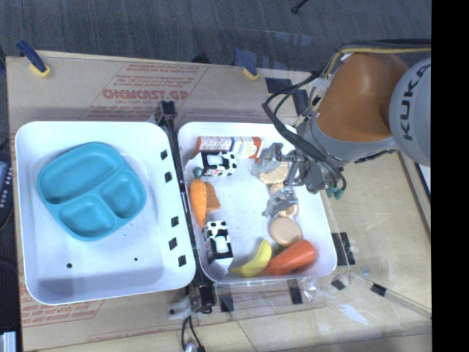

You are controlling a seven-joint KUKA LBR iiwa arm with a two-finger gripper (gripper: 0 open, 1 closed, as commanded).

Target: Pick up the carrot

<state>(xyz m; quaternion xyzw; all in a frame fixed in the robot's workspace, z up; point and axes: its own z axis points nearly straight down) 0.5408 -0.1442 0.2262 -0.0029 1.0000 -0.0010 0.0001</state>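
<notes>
The arm (381, 108) is a thick, rounded body in light grey, with a broad glossy orange band (355, 97) bulging above the wrist. Large dark letters, a "K" and part of a "U", run down the grey casing at the right. Black cables (289, 97) loop loosely off the orange section's left side and trail toward the wrist. Below the band sits a darker grey collar, and from it extends the tool (287, 180), a cluster of small grey metal parts with dull highlights. A small teal fitting shows beside the wrist.
</notes>
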